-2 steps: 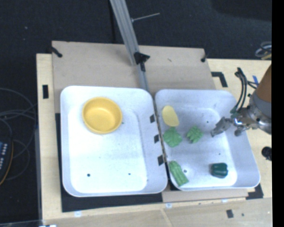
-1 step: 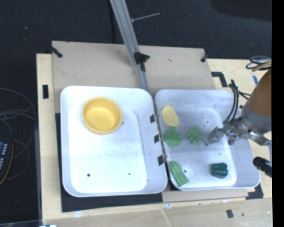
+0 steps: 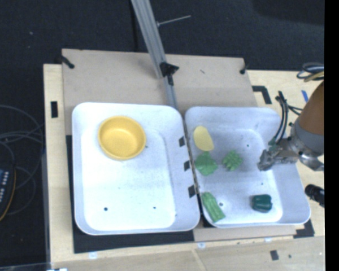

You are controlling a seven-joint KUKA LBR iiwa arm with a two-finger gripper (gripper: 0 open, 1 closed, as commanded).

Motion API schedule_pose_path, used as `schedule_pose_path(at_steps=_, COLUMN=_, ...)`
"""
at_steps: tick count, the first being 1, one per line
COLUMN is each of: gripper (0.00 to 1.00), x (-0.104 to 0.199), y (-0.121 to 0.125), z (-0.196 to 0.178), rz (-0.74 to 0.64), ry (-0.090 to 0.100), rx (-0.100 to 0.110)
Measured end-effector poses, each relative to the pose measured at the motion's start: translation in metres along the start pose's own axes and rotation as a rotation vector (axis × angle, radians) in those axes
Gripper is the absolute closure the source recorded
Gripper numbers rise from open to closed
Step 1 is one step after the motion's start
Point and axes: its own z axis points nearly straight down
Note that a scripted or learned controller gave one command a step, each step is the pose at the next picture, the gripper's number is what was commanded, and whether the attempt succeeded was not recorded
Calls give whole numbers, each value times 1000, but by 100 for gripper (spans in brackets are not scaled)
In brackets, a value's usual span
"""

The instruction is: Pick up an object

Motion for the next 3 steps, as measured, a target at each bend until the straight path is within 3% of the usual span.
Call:
schedule_pose_path(at_steps=1, gripper=100, x=6, y=0, z=-61, rz=-1, ry=-1, rx=-4)
schedule_pose_path(at_steps=2, gripper=100, x=5, y=1, z=-93, rz=-1, ry=0, rx=-2)
schedule_pose_path(at_steps=3, gripper=100, x=50, y=13, z=-91, rz=-4, ry=1, rx=1)
